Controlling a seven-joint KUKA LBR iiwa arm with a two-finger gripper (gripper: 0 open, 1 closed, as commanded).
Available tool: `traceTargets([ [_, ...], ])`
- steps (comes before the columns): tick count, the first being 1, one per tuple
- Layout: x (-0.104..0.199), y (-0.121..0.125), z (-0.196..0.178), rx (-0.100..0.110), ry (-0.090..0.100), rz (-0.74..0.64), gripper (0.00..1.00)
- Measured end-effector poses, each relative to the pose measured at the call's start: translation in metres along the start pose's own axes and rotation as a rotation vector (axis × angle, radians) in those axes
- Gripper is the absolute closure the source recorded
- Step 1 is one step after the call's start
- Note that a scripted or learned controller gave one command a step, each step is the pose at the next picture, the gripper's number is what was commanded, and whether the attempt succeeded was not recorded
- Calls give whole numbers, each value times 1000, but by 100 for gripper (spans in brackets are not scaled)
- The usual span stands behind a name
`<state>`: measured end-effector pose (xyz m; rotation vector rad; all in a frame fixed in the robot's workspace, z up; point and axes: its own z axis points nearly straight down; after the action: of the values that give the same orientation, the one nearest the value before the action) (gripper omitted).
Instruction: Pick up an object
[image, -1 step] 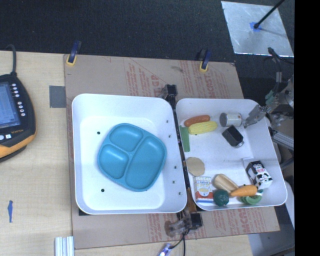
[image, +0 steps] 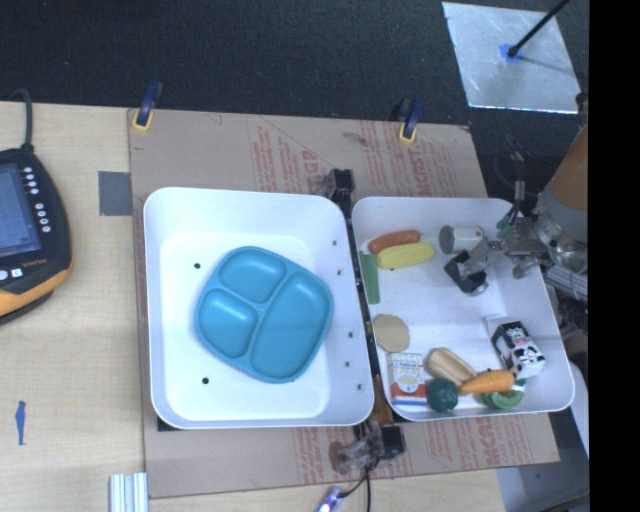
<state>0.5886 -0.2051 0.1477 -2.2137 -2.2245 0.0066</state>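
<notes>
The gripper hangs low over the upper right part of the right bin, its dark fingers pointing down toward the bin floor, and nothing shows between them; whether they stand open or closed I cannot tell from this slanted look. The arm comes in from the right edge, grey metal with an orange part at the rim of the view. Just beside the gripper, toward the upper left, lies a small grey cylinder. Further left sit a sausage and, touching it below, a yellow corn cob, with a green strip along the bin's left wall. Lower down lie a tan round disc, a small carton, a bread roll, a dark green ball, a carrot resting over a green ring, and a black-and-white cow toy near the right wall (all of these well apart from the fingers). The left bin holds a blue divided plate. Both bins rest on a cardboard sheet clamped to the wooden bench, where a black and orange tablet lies at the far left.
</notes>
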Motion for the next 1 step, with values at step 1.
traceTargets([
  [1,7,25,56,1,0,-1,0],
])
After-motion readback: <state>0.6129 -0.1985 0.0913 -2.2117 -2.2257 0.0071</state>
